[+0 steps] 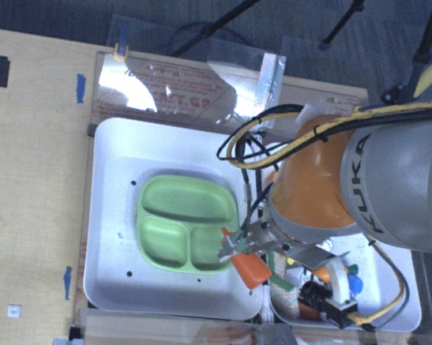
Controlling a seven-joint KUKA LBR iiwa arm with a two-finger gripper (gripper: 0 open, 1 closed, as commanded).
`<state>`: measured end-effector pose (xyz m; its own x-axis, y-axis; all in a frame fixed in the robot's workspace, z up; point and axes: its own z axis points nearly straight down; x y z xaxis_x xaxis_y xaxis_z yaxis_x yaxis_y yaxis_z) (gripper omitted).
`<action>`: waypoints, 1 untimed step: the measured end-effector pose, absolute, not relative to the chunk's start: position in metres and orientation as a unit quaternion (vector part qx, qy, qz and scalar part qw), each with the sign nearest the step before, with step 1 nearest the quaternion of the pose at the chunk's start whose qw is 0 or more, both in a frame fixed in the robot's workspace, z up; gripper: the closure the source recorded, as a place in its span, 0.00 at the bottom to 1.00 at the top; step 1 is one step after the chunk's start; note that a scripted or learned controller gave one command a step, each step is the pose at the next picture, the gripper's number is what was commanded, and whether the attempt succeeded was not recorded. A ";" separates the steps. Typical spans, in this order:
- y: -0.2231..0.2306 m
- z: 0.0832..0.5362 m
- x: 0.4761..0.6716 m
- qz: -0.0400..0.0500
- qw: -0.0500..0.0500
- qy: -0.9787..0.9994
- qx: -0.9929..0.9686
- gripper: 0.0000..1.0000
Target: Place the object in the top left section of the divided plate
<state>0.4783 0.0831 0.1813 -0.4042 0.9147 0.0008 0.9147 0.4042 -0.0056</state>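
The two-finger gripper (239, 247) hangs at the lower right rim of the green three-section plastic plate (185, 221); whether it is closed cannot be told. An orange wedge-shaped object (251, 269) lies just beside that rim, seemingly touching the gripper. The plate sits in the shallow white left bin (122, 162).

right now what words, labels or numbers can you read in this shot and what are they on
"KUKA" in dark letters, running sideways on the grey arm, only partly in view.
Reddish print on the clear plastic sheet behind the left bin: too blurred and washed out by glare to read.
Items in the right bin: any labels are too small to read.
The green divided plate bears no text.
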 end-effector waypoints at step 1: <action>0.003 0.181 0.564 0.002 0.001 -0.824 -0.567 1.00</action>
